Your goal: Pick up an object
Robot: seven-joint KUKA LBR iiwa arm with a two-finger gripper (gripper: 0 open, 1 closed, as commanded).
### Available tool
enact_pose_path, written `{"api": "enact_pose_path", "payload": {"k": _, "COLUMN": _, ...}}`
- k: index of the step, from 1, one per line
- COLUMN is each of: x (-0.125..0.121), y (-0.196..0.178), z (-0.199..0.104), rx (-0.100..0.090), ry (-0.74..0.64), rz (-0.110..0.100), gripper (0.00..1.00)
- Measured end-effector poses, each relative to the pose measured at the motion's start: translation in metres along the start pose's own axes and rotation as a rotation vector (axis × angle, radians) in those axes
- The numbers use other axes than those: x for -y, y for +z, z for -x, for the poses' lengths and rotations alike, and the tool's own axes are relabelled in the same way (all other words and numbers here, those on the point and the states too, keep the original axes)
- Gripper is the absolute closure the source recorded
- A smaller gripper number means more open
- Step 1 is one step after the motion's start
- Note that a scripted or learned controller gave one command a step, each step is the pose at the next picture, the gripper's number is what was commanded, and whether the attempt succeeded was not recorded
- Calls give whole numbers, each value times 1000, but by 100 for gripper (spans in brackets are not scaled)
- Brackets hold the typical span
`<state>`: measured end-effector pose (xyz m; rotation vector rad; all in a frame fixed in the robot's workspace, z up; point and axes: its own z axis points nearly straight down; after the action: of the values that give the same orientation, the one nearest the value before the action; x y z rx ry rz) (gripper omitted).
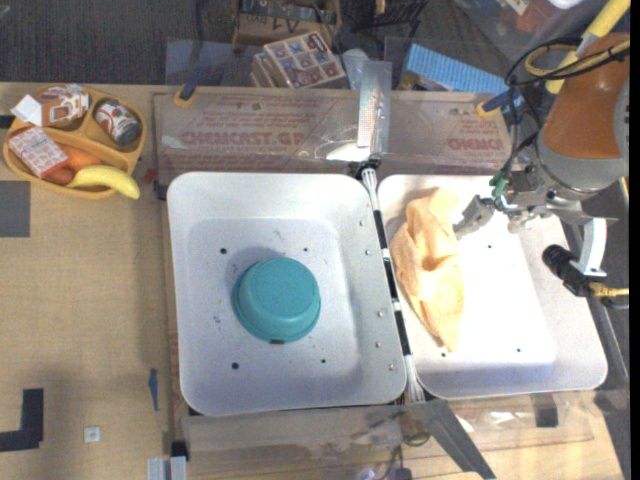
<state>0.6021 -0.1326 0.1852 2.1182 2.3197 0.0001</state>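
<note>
The yellow cloth (pixel 430 268) lies crumpled along the left edge of the right bin (pixel 520 358), running from near its far-left corner toward the near edge. The arm (pixel 585 128) reaches in over the bin's far-right corner, its gripper (pixel 478 213) angled toward the cloth's upper end. The jaws stand slightly apart, holding nothing. A teal bowl (pixel 277 299) sits upside down in the left bin (pixel 200 228).

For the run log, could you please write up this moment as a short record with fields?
left bin: holds a teal bowl, upside down, near the middle
right bin: holds a yellow cloth, crumpled along the left side
gripper: above the right bin, close to the cloth's upper right edge
holding: nothing seen between the fingers
off to the left: yellow tray with a banana and other small items
</note>
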Motion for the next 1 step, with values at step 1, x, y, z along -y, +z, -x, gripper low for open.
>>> {"api": "enact_pose_path", "payload": {"k": 1, "x": -11, "y": 92, "z": -14, "rx": 5, "ry": -166, "rz": 14, "gripper": 0}}
